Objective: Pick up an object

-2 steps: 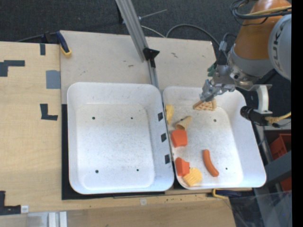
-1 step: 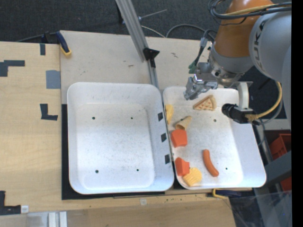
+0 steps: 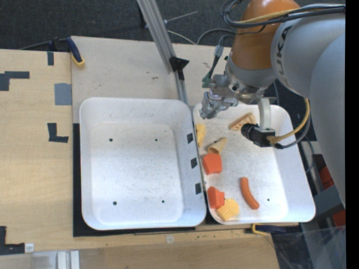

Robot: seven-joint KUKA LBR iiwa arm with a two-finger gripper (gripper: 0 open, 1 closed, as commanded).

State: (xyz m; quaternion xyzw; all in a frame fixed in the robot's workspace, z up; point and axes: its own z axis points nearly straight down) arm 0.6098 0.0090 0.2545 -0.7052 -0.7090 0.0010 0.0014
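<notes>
Nothing is picked yet: the gripper (image 3: 208,110) hangs above the right bin (image 3: 280,206), a yellow piece (image 3: 200,132) just below it; whether it is open, I cannot tell.

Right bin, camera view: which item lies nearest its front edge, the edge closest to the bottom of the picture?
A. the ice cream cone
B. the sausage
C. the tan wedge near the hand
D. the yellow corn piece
D: the yellow corn piece lies at the bottom left of the right bin, lower in the picture than the sausage, the ice cream cone and the tan wedge.
</notes>
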